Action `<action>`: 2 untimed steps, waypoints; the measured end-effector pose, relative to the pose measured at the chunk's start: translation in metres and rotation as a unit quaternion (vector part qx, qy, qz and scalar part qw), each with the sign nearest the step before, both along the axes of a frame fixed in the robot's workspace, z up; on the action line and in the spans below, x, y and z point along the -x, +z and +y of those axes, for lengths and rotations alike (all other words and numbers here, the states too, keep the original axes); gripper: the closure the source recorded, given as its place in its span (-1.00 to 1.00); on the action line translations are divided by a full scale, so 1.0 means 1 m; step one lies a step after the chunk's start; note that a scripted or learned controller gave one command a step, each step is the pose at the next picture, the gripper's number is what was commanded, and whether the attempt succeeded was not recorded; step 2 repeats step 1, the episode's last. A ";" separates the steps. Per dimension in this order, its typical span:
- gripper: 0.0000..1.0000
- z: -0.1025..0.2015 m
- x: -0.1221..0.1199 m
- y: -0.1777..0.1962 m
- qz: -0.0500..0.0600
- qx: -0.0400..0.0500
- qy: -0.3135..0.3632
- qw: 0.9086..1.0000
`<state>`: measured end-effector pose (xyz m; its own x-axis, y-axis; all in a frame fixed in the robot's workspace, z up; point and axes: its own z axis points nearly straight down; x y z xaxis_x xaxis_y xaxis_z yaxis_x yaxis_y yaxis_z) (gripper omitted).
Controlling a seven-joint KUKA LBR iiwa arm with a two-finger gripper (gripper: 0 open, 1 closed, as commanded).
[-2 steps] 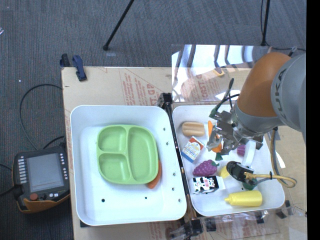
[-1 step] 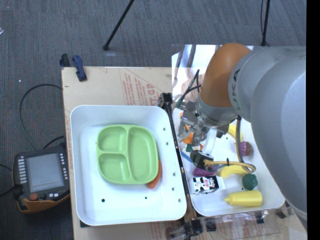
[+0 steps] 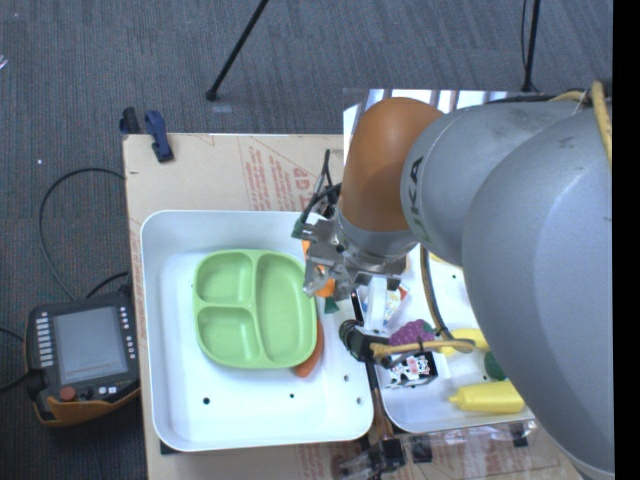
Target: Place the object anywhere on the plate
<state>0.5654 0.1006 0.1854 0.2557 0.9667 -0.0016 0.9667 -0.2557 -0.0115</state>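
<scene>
- Over the right half of the bench, my grey arm (image 3: 520, 258) fills most of the frame, its orange band (image 3: 385, 173) sitting above the wrist.
- Below it the bench (image 3: 230, 168) carries two shallow white bins side by side; the left bin (image 3: 165, 368) is in plain sight, while the right bin (image 3: 440, 413) is largely covered by my arm.
- On the floor left of the bench lies a teach pendant (image 3: 85, 353) with a grey screen.
- Inside the left bin rests the green plate (image 3: 255, 308), a three-compartment tray, all compartments bare.
- My gripper (image 3: 350, 288) hangs at the plate's right edge, above the wall between the bins; whether my fingers are apart or together I cannot tell.
- A small orange thing (image 3: 322, 288) shows at the gripper, beside the plate's right rim; I cannot tell if it sits between my fingers.
- In the right bin lie a yellow object (image 3: 487, 399), a purple grape cluster (image 3: 412, 332) and a black-and-white cow-patterned item (image 3: 412, 368).
- An orange-red sliver (image 3: 308, 365) pokes out under the plate's lower right corner.
</scene>
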 end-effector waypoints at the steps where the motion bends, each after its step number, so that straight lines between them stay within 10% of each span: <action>1: -1.00 -0.001 0.000 0.000 0.000 0.000 -0.001 1.000; 2: -1.00 -0.001 0.000 0.000 0.000 0.000 -0.001 1.000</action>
